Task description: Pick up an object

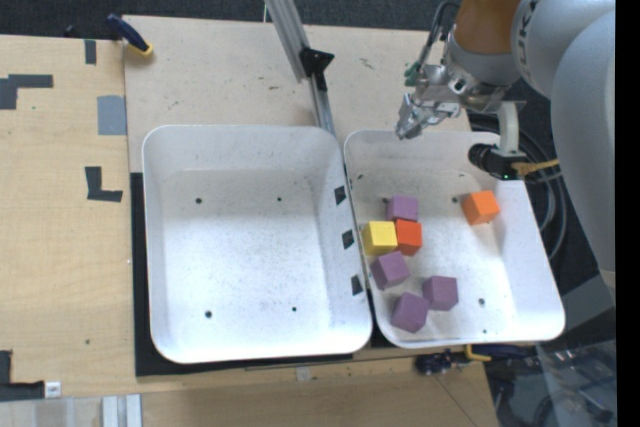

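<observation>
Seven blocks lie in right bin (520, 290), none grasped; nearest, purple block (404, 207). My pincer (411, 127) hovers over bin's far edge, grip state unclear. Pick not yet begun.

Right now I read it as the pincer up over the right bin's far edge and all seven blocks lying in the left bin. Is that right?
One thing is off: the bin. The camera view shows the blocks lying in the right bin, not the left bin. The rest stands: there are seven of them, and the pincer is up over the right bin's far edge.
</observation>
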Robot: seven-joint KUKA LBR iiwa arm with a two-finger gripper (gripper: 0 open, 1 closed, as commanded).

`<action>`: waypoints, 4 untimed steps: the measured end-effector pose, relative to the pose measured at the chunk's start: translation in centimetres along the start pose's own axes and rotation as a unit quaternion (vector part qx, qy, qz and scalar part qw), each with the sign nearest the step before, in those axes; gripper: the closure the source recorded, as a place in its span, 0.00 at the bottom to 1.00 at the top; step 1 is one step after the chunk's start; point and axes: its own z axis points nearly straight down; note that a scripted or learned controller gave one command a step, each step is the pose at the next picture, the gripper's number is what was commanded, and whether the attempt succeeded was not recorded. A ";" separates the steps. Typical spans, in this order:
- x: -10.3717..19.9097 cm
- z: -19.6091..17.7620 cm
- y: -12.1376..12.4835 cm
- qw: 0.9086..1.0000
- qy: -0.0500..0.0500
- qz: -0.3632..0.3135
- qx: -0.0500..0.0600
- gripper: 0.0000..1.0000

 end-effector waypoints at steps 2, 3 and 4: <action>4.8 -1.0 -3.0 1.000 0.000 -0.001 0.004 1.00; 9.4 -2.2 -6.2 1.000 0.001 -0.002 0.004 1.00; 13.8 -1.3 -9.3 1.000 0.000 -0.002 0.005 1.00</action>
